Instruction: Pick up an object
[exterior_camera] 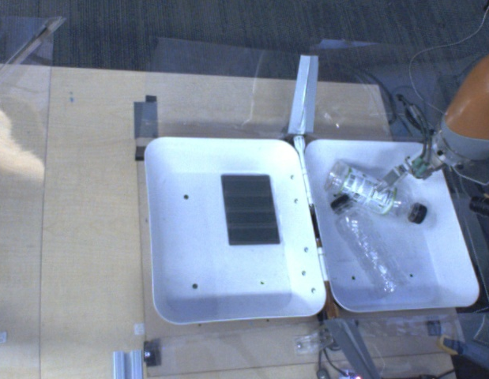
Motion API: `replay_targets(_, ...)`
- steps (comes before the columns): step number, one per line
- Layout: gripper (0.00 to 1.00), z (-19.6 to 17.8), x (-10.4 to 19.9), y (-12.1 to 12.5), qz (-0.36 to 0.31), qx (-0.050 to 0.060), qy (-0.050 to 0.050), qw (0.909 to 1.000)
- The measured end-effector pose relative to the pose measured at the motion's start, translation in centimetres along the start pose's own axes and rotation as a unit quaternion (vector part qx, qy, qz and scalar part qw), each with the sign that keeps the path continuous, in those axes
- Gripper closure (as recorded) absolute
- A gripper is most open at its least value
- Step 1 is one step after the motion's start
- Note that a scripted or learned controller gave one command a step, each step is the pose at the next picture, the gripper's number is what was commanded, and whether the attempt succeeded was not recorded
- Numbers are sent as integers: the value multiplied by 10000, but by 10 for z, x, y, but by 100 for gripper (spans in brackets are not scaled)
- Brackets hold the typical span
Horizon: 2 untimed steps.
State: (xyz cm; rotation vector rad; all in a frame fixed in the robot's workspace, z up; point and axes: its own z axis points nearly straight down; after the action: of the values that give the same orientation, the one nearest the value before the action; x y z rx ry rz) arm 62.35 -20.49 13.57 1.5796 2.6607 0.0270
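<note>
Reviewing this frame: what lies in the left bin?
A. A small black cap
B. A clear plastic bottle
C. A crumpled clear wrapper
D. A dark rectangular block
D. A dark rectangular block lies flat near the middle of the left bin, while the clear bottle and the small black piece are in the right bin.

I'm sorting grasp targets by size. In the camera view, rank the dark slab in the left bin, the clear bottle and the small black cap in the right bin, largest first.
1. dark slab
2. clear bottle
3. small black cap, clearly smallest
</note>
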Motion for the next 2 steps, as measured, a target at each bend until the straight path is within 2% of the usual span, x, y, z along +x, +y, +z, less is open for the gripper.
replay_targets(1,0,0,0,1,-215,-4,-4,9998)
replay_targets(2,0,-15,-8,19,-90,136,108,9998)
